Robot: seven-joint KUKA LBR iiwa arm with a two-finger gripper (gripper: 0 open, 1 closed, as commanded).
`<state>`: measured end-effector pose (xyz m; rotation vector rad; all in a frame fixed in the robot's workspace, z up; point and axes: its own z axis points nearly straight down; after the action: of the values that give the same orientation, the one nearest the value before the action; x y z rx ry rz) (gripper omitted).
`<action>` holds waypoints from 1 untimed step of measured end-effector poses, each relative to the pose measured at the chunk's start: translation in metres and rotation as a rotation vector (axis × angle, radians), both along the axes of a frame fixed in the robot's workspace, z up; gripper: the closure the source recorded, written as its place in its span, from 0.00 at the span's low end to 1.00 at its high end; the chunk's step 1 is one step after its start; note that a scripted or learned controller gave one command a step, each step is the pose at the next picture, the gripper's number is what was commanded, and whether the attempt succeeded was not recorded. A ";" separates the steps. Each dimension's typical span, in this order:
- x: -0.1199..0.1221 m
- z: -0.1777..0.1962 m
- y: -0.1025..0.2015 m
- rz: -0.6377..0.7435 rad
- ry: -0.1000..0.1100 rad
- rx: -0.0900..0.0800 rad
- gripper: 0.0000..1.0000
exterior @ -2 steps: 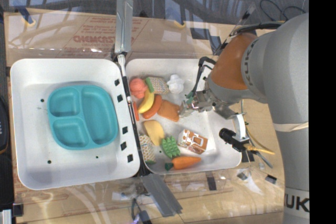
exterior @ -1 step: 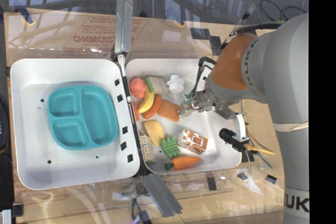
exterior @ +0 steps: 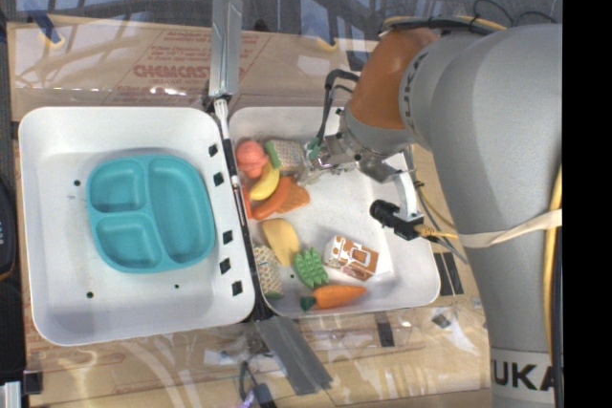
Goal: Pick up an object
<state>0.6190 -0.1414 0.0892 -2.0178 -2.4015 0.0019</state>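
A: Position of arm (exterior: 478, 139)?
B: Reaches in from right, above right bin (exterior: 406, 287). Tool (exterior: 320, 158) low near bin's upper left part, just beside toy pile.

A: Tool state?
B: Cannot tell; too small and partly hidden by wrist hardware. Nothing visible between its tips.

A: Contents of right bin?
B: Along left wall: pink toy (exterior: 251, 156), banana (exterior: 264, 183) across orange piece (exterior: 287, 199). Striped green item (exterior: 284, 154) just beside tool. Lower down: yellow piece (exterior: 280, 239), green block (exterior: 309, 268), carrot (exterior: 335, 296) near front rim. White-and-orange box (exterior: 352, 258) right of green block.

A: Left bin (exterior: 48, 301)?
B: Holds teal tray (exterior: 150, 211), three compartments, flat on bin floor.

A: Support?
B: Both bins side by side on tabletop (exterior: 115, 62).
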 end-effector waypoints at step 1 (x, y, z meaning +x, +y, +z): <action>0.038 0.000 -0.045 0.000 0.001 -0.001 0.00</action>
<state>0.6566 -0.1859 0.0890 -2.0173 -2.4015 0.0041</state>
